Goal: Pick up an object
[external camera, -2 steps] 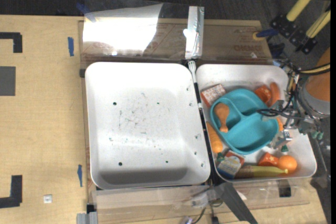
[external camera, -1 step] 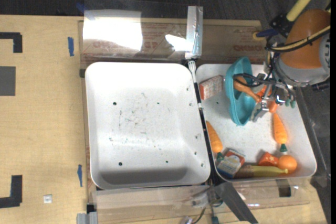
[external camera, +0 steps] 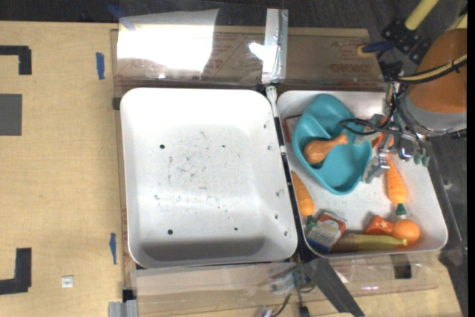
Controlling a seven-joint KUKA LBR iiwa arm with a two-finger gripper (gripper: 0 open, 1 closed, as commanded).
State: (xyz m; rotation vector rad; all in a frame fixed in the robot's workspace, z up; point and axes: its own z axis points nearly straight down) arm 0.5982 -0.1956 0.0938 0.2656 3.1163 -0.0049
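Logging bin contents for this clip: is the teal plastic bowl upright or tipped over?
Tipped. The teal plastic bowl lies tilted in the right white bin, its hollow facing the camera, with an orange pear-shaped toy resting inside.

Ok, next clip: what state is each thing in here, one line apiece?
Claw: low in the right bin, at the bowl's right rim.
Teal bowl: tilted, an orange piece lying inside it.
Carrot: lying loose, right of the bowl.
Small packet: lying near the front wall.
Right bin: holds all the items.
Left bin: floor scuffed.
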